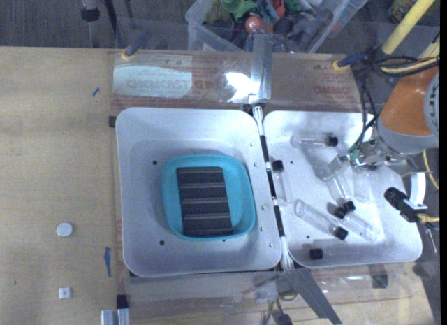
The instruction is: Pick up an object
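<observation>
Left shallow white bin (133, 177): turquoise rounded tray (241, 198) at centre, dark ribbed rectangular block (204, 200) inside it; right shallow white bin (293, 124) adjoining: clear plastic vials with black caps (316, 140) scattered within, loose black cap (316, 253) near front edge; behind both: clear tub of mixed toys (279, 2); left, on bench: small round disc (64, 230).

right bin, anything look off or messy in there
The right bin holds clear vials with black caps, lying flat at mixed angles, some overlapping. A loose black cap sits near the front edge. No spill or breakage is visible.
</observation>
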